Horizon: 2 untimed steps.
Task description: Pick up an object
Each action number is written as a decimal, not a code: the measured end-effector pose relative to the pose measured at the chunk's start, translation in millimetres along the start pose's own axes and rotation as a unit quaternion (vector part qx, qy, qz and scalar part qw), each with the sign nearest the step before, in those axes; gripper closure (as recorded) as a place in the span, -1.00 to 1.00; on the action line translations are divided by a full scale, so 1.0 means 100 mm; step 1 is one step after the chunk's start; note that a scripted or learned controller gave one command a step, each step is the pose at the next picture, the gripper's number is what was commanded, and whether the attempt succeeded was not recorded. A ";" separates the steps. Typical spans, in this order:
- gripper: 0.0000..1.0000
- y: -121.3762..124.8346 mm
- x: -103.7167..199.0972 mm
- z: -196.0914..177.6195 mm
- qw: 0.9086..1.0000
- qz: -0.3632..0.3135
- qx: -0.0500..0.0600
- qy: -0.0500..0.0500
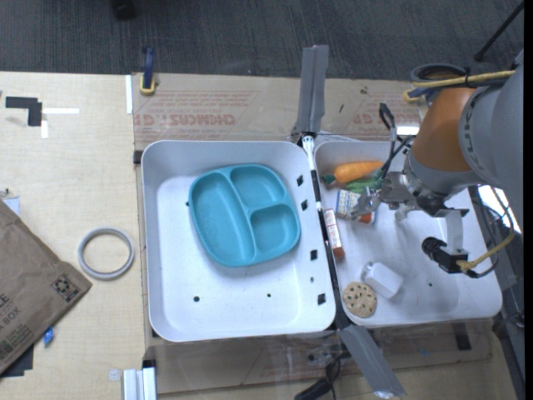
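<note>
The right bin (466,302) holds several small items. An orange carrot (358,172) lies at its far left, with a green piece (356,187) just below it. My gripper (365,208) reaches down over the bin's left part, right beside a small white and green item (345,201). Whether it touches that item is unclear. A red-brown bar (333,231) lies along the bin's left wall. A white cylinder (383,279) and a round chocolate-chip cookie (359,299) rest near the front left corner.
The left bin (166,307) holds a blue divided plate (245,215). A tape ring (106,252) and a brown cardboard box (29,286) lie on the bench at the left. A black cable fitting (441,253) hangs from the arm over the right bin.
</note>
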State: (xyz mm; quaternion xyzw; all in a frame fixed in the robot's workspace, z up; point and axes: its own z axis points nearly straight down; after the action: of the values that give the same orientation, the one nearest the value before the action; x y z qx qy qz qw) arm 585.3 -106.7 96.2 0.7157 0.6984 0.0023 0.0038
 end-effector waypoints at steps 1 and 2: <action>-1.00 -0.01 0.08 0.00 1.000 0.028 0.000 -0.001; -1.00 -0.01 0.08 0.00 1.000 0.028 0.000 -0.001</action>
State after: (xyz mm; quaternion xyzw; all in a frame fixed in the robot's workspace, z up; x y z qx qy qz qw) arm 584.9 -98.7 96.0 0.7346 0.6784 0.0017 0.0040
